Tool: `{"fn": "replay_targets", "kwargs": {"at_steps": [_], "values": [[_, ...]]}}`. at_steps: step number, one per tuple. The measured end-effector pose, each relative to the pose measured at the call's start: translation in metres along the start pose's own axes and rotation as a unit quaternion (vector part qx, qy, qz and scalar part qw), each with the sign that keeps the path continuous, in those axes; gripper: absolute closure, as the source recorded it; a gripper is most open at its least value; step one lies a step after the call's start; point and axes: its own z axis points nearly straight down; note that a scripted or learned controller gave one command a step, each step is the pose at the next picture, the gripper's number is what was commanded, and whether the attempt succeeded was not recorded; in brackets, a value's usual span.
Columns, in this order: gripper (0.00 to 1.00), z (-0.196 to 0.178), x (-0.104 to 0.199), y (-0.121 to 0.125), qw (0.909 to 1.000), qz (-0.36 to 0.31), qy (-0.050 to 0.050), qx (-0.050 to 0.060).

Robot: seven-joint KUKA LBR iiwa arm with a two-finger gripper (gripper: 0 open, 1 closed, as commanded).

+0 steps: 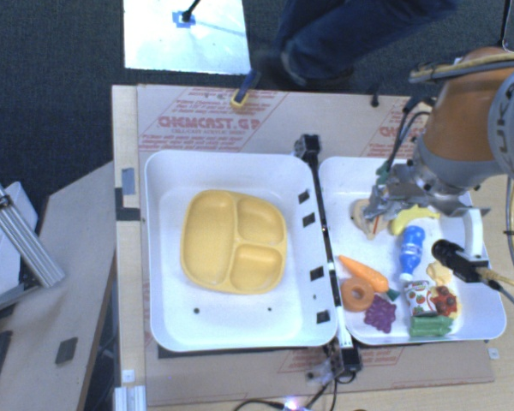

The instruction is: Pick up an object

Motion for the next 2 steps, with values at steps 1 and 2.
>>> {"fn": "replay_targets", "kwargs": {"at_steps": [1, 2], "values": [[1.00, 0.002, -0.021, 0.002, 1.0000, 0.002, -0.001, 0.000], [1.00, -0.007, -0.008, 0.007, 1.0000, 0.000, 0.000, 0.000]]}}
